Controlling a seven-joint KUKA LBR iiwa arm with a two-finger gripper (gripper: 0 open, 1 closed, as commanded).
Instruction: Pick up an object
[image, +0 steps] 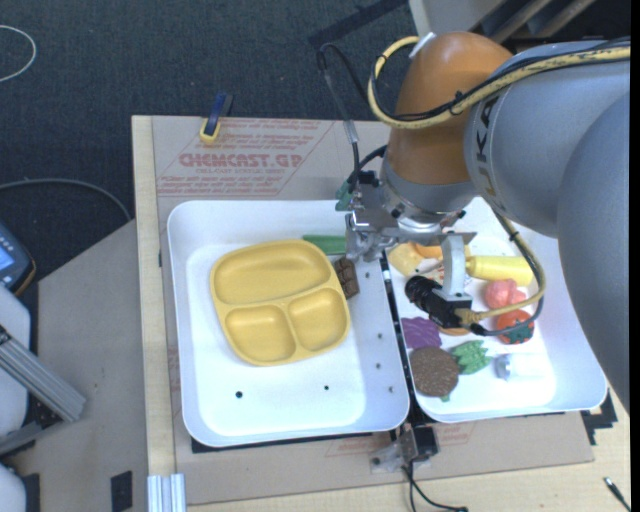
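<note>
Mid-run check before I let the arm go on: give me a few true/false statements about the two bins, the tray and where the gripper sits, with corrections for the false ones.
1. The yellow divided tray lies in the left bin. True.
2. The tray's compartments hold toy food. False: all three compartments look bare.
3. The gripper is over the divide between the two bins, near the tray's upper right corner. True.
4. The brown round patty lies in the left bin. False: it lies in the right bin, near its front left corner.
5. The green leafy piece lies just right of the patty. True.
6. The yellow clip lies inside the tray. False: it sits on the cardboard behind the bins.
</note>
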